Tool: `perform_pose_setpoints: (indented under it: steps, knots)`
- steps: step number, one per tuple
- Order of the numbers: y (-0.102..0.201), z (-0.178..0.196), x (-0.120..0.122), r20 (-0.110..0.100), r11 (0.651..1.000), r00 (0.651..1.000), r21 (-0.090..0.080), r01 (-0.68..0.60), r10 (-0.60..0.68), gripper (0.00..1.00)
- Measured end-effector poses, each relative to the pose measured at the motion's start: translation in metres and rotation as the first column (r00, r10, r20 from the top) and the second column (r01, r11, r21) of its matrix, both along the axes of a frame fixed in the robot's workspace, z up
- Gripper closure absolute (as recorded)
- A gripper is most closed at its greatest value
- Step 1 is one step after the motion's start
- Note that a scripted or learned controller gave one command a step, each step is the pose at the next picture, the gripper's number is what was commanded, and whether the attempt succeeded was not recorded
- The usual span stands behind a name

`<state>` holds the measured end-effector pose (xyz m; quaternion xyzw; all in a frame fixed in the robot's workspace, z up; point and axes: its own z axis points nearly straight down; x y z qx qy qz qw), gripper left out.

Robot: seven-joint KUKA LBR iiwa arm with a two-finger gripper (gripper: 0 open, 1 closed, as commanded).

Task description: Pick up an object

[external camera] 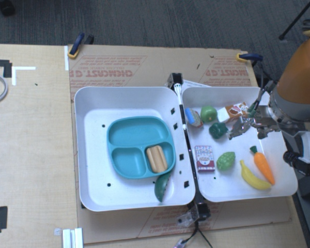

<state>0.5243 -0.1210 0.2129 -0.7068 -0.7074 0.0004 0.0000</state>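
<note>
The right bin holds several toy foods. A carrot and a banana lie at its front right. A light green leafy piece and a red box sit in the middle. Farther back are a dark green piece, a green round fruit, a blue-and-white item and an orange-and-white carton. My gripper hangs low over the back right of this bin, just right of the dark green piece and below the carton. I see nothing held in it.
The left bin bears a teal divided tray with a tan bun in one compartment. A dark green vegetable leans at the tray's front edge. The arm's grey and orange body overhangs the right bin's right side.
</note>
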Motion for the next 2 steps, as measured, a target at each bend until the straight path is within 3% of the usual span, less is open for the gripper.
perform_pose_setpoints:
  steps: [1,2]
  knots:
    - [-0.063,-0.050,-0.005,0.000,1.000,1.000,0.001,0.003,-0.003,0.00]
    - [-0.086,-0.121,-0.029,-0.002,1.000,1.000,0.004,0.002,-0.002,0.00]
